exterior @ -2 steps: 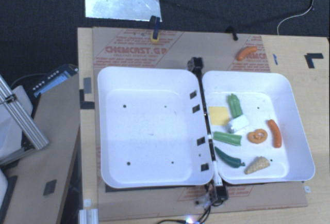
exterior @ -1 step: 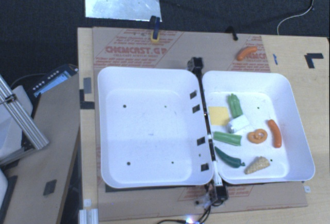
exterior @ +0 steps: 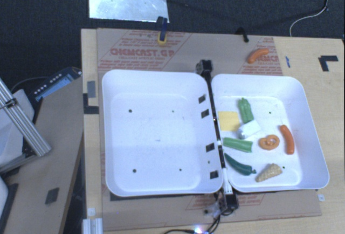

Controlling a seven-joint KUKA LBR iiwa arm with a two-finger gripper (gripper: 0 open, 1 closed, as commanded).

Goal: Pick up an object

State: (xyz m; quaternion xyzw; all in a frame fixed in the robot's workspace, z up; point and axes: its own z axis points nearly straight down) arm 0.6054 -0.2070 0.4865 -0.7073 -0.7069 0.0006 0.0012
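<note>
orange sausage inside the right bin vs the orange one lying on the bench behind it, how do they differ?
The orange sausage in the right white bin lies on the bin floor near its right wall; the orange sausage on the bench lies on the brown board behind the bins. The binned one runs nearly along the view's vertical and looks redder; the bench one is tilted toward horizontal and paler orange. Both are small, rounded and elongated.

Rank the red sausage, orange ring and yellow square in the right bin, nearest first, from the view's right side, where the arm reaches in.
1. red sausage, beside the right wall of the right bin.
2. orange ring, just left of the sausage.
3. yellow square, at the bin's left side.
</note>
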